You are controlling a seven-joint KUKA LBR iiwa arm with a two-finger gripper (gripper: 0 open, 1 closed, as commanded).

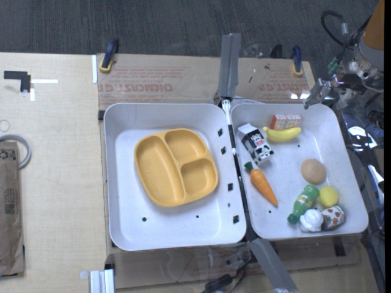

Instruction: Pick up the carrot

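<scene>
My arm (371, 38) reaches in from the upper right, orange band above the wrist, my gripper (317, 95) hanging low and pointing left

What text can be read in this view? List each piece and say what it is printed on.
Red print on the cardboard sheet behind the bins: upside down and blurred, not readable.
Print on the brown paper bag at the left edge: too small to read.
Markings on the small red box by the banana: too blurred to read.
</scene>
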